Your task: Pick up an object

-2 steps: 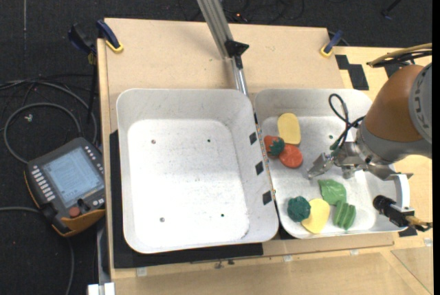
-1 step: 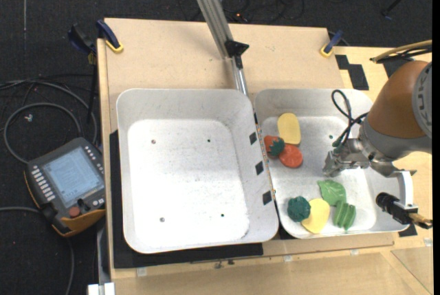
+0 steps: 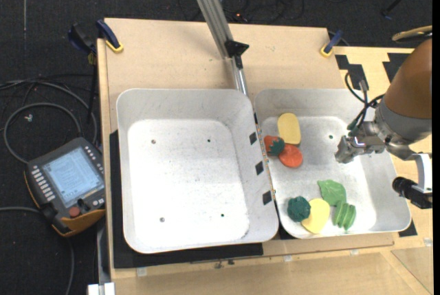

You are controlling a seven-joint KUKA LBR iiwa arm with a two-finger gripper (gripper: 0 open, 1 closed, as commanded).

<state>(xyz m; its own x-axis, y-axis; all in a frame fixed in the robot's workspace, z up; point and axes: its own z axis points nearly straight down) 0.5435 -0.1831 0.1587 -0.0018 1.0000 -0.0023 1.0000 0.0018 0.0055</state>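
Observation:
The right bin point(image 3: 389, 212) holds several small items. A yellow oblong piece point(image 3: 289, 127) lies near its back left, with a red-orange piece point(image 3: 292, 157) and a small red and green piece point(image 3: 275, 145) just in front of it. Near the front lie a dark green lump point(image 3: 298, 208), a yellow lump point(image 3: 317, 215), a light green piece point(image 3: 333, 190) and a green ribbed piece point(image 3: 345, 215). My gripper point(image 3: 346, 148) hangs over the right half of this bin, right of the red-orange piece and behind the light green piece, apart from all of them.
The left bin point(image 3: 125, 115) lies beside the right one, their rims meeting at mid-bench. A slanted metal pole point(image 3: 210, 5) comes down to the bins' back junction. A teach pendant point(image 3: 65, 180) lies on the floor at the left. Clamps point(image 3: 110, 38) grip the bench's back corners.

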